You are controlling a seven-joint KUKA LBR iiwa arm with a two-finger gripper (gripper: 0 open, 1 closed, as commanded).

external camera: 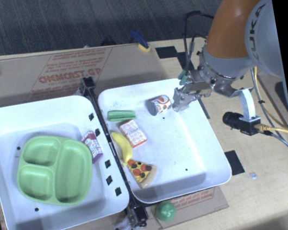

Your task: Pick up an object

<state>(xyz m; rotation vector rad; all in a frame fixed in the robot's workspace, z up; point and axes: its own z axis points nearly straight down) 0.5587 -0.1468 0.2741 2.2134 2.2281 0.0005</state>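
Observation:
In the right bin (206, 156) lie a small red and white can (159, 104) on its side, a green stick (120, 114), a red and white packet (132, 132), a yellow banana (122, 146) and a toy pizza slice (141, 172). My gripper (182, 101) hangs over the right bin's far right part, just right of the can. Nothing shows between its fingers.
The left bin (18, 216) holds a green divided plate (54, 169) and a small dark red packet (92, 144) by the divider. A green ball (164, 210) lies on the bench in front of the right bin. Cables (273, 127) run to the right of the bins.

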